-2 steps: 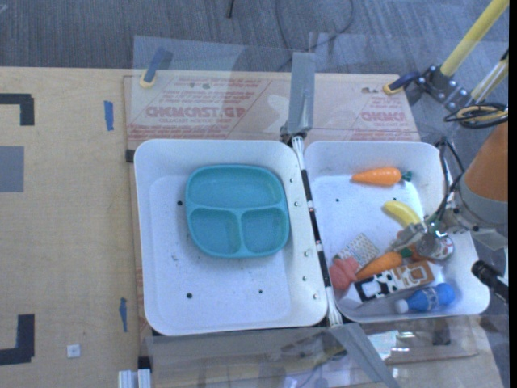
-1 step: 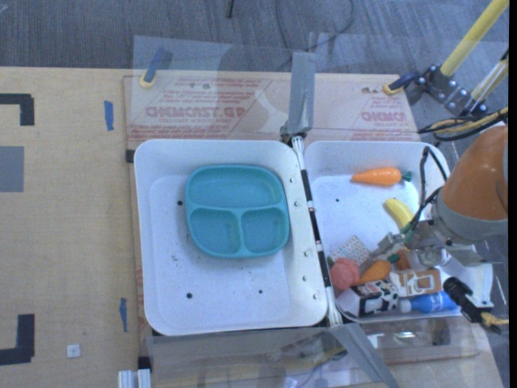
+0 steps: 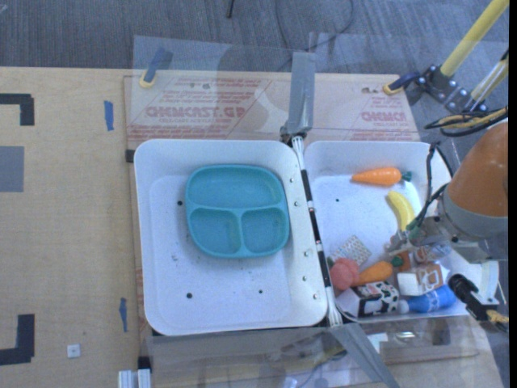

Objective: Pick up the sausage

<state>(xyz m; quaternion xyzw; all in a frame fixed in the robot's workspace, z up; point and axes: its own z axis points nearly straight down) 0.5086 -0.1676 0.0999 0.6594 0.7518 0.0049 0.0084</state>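
Nothing looks lifted yet: the end effector (image 3: pixel 416 239), grip state untellable, sits low just right of the banana (image 3: pixel 400 209), sausage unidentified.

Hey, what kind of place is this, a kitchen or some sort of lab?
Most likely a robotics lab bench, not a kitchen: a grey arm with an orange band reaches over two shallow white bins, one holding toy food such as a small orange carrot.

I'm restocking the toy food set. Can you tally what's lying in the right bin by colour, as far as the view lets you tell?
Orange: 2, the carrot and the orange piece
Yellow: 1, the banana
Pink-red: 1, the pink item
Blue: 1, the blue bottle
Black and white: 1, the small carton
Total: 6 clearly told; things beneath the arm are uncertain.
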